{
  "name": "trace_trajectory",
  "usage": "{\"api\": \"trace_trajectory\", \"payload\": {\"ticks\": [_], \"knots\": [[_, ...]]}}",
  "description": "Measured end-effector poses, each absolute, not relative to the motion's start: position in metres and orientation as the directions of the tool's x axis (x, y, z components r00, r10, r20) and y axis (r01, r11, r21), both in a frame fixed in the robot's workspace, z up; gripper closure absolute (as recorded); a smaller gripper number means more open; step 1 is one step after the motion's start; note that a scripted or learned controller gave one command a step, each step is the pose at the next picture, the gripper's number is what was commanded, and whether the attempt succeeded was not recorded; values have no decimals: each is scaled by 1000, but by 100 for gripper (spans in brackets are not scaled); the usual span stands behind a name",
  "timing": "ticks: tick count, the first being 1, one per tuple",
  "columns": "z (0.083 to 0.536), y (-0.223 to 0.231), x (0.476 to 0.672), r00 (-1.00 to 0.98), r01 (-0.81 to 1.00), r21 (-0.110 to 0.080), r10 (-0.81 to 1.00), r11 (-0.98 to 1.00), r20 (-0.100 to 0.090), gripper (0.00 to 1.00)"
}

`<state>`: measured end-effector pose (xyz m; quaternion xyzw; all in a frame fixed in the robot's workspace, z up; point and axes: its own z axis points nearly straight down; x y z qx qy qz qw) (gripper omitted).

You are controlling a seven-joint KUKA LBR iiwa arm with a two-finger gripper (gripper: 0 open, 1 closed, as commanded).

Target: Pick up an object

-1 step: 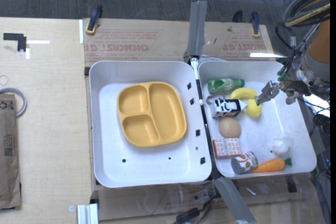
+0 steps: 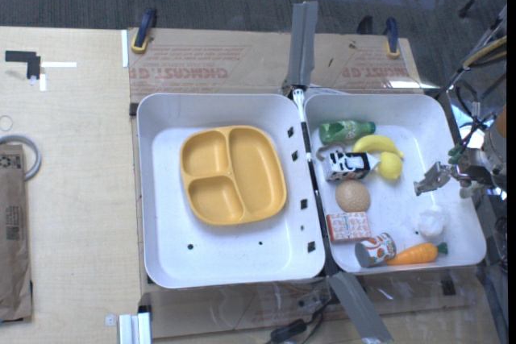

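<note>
Across the right bin [image 2: 448, 142] you have a scatter of candidate objects, and I'll place them all against the brown ball [image 2: 352, 196] near its middle. Just above the ball lies a black-and-white carton [image 2: 349, 163], with a green bottle [image 2: 346, 130] beyond that near the far wall. Up and to the right of the ball sit a banana [image 2: 377, 144] and a lemon [image 2: 390, 165], touching each other. Directly below the ball is a small red box [image 2: 348, 227], then a tipped can [image 2: 375, 249] and a carrot [image 2: 416, 254] along the near wall. Right of the ball, a white crumpled piece [image 2: 431, 221] rests by the wall, and above it the gripper [image 2: 439, 177] hangs at the bin's right edge; you cannot tell how its fingers are set, and nothing shows between them. Left of the ball, the other bin [image 2: 161, 254] carries a yellow divided plate [image 2: 232, 174].
</note>
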<state>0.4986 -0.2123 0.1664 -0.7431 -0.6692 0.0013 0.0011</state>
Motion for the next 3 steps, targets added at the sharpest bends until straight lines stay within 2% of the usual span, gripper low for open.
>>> {"api": "trace_trajectory", "payload": {"ticks": [1,2,3], "knots": [[175,-212,499,106,994,-3,994,-106,-1,100],[271,-185,597,256,967,-1,967,-256,-3,100],[324,-210,606,633,774,-1,774,-633,-4,100]]}}
